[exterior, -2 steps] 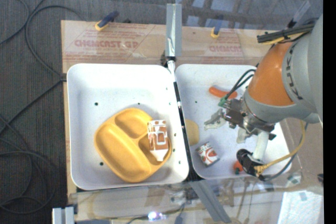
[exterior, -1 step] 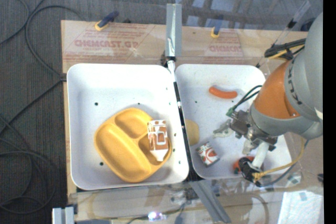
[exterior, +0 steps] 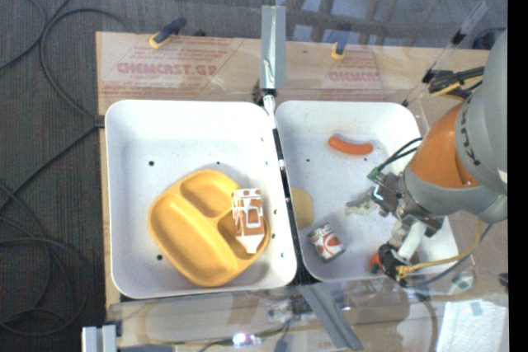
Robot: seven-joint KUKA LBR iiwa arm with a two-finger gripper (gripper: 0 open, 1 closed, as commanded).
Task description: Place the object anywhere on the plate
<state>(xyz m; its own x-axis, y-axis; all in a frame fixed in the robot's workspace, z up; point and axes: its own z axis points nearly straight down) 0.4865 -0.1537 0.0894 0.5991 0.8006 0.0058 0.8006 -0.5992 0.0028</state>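
A yellow divided plate lies in the left bin. A small white and orange carton stands on the plate's right part, close to its rim. In the right bin lie an orange sausage, a small red and white can on its side, and a tan round piece against the bin's left wall. My gripper hangs low over the right bin, right of the can and below the sausage, with nothing visibly in it.
The raised rims between the two bins run down the middle. The grey arm with its orange band covers the right bin's right side. Cables and a red-tipped fitting hang near the front right corner.
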